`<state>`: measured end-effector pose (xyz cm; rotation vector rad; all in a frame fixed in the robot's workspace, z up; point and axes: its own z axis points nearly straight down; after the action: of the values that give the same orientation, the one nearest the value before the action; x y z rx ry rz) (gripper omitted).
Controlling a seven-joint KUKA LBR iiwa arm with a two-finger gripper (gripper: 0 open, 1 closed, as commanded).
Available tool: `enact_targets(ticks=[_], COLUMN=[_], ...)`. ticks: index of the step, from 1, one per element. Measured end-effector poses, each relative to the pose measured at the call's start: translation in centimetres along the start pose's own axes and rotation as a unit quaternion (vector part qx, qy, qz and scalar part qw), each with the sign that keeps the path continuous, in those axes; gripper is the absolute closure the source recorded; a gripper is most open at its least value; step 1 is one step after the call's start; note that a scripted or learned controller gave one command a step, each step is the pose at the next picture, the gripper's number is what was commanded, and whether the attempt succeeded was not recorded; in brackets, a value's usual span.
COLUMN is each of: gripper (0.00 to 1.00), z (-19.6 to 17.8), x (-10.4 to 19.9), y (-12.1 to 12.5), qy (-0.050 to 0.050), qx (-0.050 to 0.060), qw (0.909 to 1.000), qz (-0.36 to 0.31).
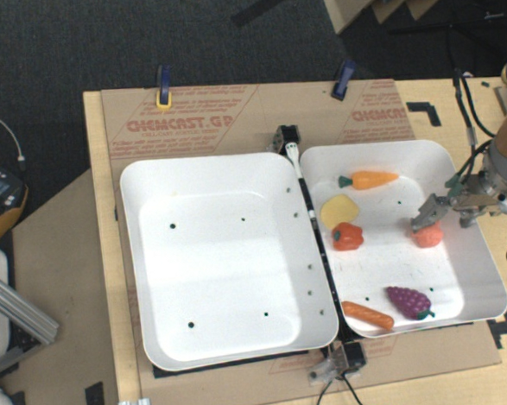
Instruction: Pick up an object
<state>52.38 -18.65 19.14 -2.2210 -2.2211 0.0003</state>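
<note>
Camera view showed two shallow white bins side by side on the bench, and the task's candidates were all gathered in the right bin (477,298). The gripper (434,215) was seen at the 3 o'clock side of that bin, set directly over a small red-orange round object (428,236), with one grey finger (426,214) slanting down to its upper edge. Whether the object was clasped, merely touched, or only overlapped from above could not be told, and the state of the jaws could not be read either. An orange carrot (373,179) lay at 12 o'clock in the bin, a yellow piece (339,209) and a red pepper-like piece (348,236) sat touching at about 9 o'clock, and a second carrot (368,316) and a bunch of purple grapes (408,301) were placed near 6 o'clock. The left bin (149,187) was bordered by the shared divider. The step in hand was judged to be the approach or the closing on the round object. A firm closure about its middle and then a straight lift would be called for next, since a rounded body may well slip aside from a glancing contact.
</note>
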Motion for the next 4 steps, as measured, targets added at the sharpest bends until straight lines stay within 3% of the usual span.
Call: enact_targets(ticks=[1,2,3,4], gripper=[0.00,1.00,1.00,1.00], z=[-20.4,-20.5,-15.9,-17.2], x=[-1.3,-1.2,7.0,6.5], y=[-2.8,-2.8,-4.5,-4.3], qy=[-0.004,-0.002,0.002,-0.001], qx=[-0.010,-0.004,0.003,-0.002], qw=[0.9999,1.0000,1.0000,1.0000], qz=[0.000,-0.001,-0.004,-0.001])
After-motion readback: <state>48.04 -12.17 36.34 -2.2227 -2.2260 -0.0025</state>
